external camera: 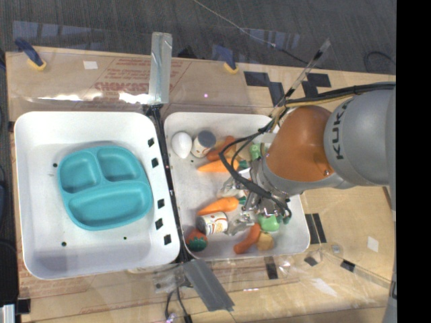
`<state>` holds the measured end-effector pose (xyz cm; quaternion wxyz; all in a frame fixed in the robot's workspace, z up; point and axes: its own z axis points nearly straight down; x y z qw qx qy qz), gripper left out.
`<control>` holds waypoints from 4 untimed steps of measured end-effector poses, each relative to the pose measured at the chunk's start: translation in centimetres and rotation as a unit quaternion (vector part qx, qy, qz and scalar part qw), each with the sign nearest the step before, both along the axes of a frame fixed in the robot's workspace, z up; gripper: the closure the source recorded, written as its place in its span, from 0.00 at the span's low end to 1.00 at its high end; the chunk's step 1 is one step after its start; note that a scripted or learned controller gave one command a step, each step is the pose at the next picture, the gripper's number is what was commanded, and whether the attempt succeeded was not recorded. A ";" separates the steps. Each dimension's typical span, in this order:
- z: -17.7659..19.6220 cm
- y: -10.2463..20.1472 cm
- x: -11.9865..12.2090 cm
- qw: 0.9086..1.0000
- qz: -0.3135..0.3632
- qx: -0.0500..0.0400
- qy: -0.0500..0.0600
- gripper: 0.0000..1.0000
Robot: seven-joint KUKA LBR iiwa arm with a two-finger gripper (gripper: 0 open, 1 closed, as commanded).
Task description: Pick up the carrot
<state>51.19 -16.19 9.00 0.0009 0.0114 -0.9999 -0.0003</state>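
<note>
We see the gripper [259, 210] low in the right shallow white plastic bin [176, 180]; whether it is apart or clamped, we cannot tell. Just left of it lies the smooth, tapered orange carrot [219, 206], above a small cylindrical can [214, 225].

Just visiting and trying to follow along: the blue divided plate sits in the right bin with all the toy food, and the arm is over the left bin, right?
Not quite: it is the other way round. The camera view shows the blue divided plate alone in the left bin. The toy food, carrots included, lies in the right bin, and the arm is over that one.
</note>
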 end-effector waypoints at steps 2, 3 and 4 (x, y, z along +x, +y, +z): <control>-0.1 6.6 -3.3 1.000 -0.019 0.000 0.002 0.00; -0.1 7.0 -3.5 0.999 -0.043 0.000 0.003 0.00; 0.6 6.9 -3.4 0.999 -0.039 -0.001 0.005 1.00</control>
